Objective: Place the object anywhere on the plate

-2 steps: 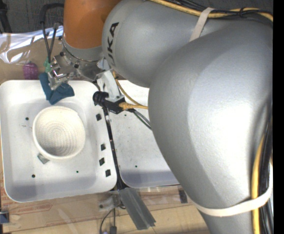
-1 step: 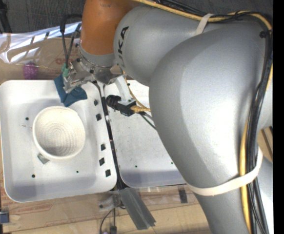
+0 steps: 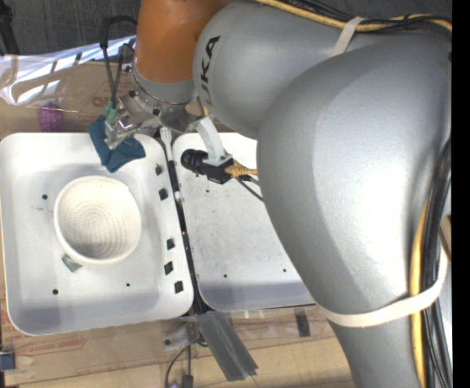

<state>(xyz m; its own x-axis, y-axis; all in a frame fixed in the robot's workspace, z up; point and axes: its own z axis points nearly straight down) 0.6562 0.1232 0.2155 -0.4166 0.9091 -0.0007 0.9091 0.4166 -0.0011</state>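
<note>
gripper [image 3: 120, 128] over left bin's [image 3: 25, 297] top corner with blue object [image 3: 115, 152] at its tip, grip state unclear; plate [image 3: 98, 219] sits below, reachable.

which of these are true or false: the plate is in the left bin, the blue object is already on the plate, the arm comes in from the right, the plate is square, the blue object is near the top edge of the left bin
1. The white plate lies in the left bin. True.
2. The blue object already rests on the plate. False: it is above the plate in the view, at the hand, apart from the plate.
3. The arm reaches in from the view's right. True.
4. The plate is square. False: it is round.
5. The blue object is near the left bin's top edge. True.
</note>
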